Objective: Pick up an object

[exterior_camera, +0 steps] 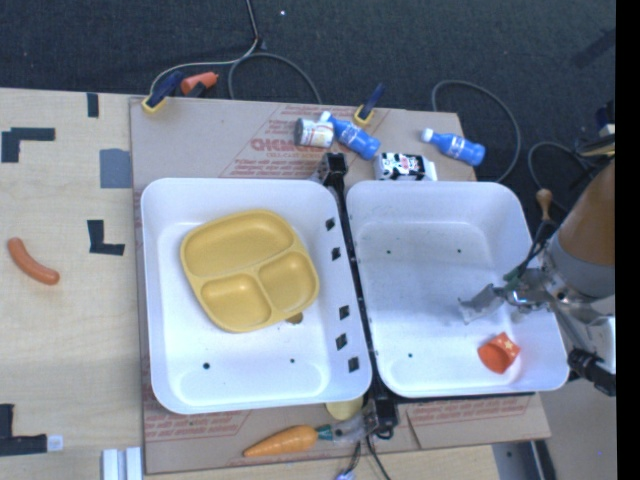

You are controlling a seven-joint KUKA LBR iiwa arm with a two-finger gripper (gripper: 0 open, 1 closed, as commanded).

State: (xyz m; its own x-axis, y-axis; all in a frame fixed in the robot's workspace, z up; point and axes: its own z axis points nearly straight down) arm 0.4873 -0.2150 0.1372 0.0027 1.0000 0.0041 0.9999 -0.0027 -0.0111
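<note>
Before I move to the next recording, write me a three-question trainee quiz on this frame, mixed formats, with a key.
1. True or false: the yellow divided plate lies in the right bin.
2. Multiple choice: the orange object in the right bin lies nearest which part of that bin? A) far left corner B) centre C) near right corner
3. Short answer: what lies on the cardboard just below the left bin in the picture?

Key
1. False; it lies in the left bin.
2. C. The gripper is just above and left of it in the picture, apart from it.
3. A toy carrot.
</note>
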